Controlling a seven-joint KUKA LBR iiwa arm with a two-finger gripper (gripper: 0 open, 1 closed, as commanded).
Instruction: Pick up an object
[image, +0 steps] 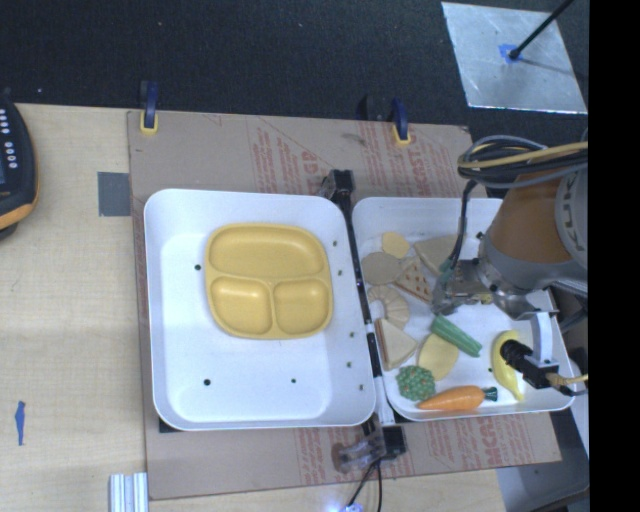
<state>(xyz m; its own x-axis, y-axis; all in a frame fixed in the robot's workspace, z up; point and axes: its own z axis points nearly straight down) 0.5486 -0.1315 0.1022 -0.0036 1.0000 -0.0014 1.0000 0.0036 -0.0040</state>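
Camera view, arm: the grey arm with its orange band is seen reaching in from the right over the right bin (372, 215).
Camera view, gripper: the gripper (452, 290) is lowered among the toy food in the upper middle of that bin; whether it is spread, pressed together or pinching anything cannot be told.
Camera view, nearest thing: a green cucumber (456, 335) lies just below the gripper, its long axis running from upper left to lower right.
Camera view, other candidates: tan bread-like pieces (385, 268) lie to the gripper's left; a carrot (452, 400) and a broccoli (416, 381) lie farther below; a banana (505, 368) lies below and to the right.
Camera view, left bin: a yellow divided plate (268, 278) lies well apart to the left, in the left bin (170, 330).
Judgement: the cucumber is taken as the likeliest target; a grasp across its short width would be called for.
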